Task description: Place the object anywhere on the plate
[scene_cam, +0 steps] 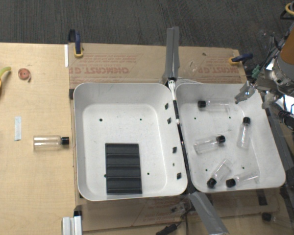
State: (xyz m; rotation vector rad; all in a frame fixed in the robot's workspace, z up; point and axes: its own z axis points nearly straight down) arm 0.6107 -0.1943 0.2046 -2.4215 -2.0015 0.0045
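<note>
The bins (88, 131) look like smooth white plastic, faintly glossy. The ridged plate (122, 169) is matt black. The bottles (209, 144) are clear, black-capped plastic. The tabletop (29, 190) is pale, matt wood.

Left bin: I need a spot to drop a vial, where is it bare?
The left bin is bare around the black ridged plate: above it and to both sides. The right bin is crowded with vials.

Left of the fingers (255, 93), a clear black-capped bottle (51, 141), small pink disc (23, 74) and pale strip (17, 129) lie on the wooden table (34, 180).
</note>
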